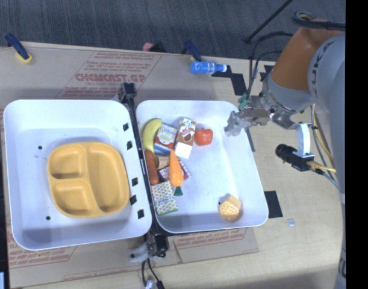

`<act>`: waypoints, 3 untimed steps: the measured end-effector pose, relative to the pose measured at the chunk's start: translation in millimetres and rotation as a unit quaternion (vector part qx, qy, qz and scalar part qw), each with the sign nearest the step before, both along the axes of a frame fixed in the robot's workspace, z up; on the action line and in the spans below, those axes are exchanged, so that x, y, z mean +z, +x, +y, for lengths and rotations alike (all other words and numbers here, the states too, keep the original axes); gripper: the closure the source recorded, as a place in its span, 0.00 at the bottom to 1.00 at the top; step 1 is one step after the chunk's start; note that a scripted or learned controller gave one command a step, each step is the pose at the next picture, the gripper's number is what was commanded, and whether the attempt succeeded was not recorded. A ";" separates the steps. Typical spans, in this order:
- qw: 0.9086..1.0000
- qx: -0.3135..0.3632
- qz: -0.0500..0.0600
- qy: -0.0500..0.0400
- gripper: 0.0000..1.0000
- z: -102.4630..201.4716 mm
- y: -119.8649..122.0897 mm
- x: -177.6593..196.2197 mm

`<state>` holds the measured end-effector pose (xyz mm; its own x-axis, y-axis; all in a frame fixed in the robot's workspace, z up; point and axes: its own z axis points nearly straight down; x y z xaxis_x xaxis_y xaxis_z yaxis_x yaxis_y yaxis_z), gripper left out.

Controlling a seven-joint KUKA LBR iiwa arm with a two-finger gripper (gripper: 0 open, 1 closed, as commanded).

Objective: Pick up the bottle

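The small blue plastic bottle (pixel 206 68) is lying on its side on the cardboard near the far edge of the surface, just past the far rim of the right bin (pixel 250 179). The hand (pixel 237 124) is hanging over that bin's far right corner, and I cannot tell if it is gripping or let go. It is a round, smooth bottle, so the hand should be coming down over its middle and squeezing across it, not along it.

A grey arm (pixel 328 59) with an orange band, black cables and a small metallic claw (pixel 235 125)
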<state>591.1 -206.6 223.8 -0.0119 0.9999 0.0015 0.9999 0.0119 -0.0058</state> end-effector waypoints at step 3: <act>0.974 0.225 -0.002 0.000 1.00 -4.7 -114.4 4.0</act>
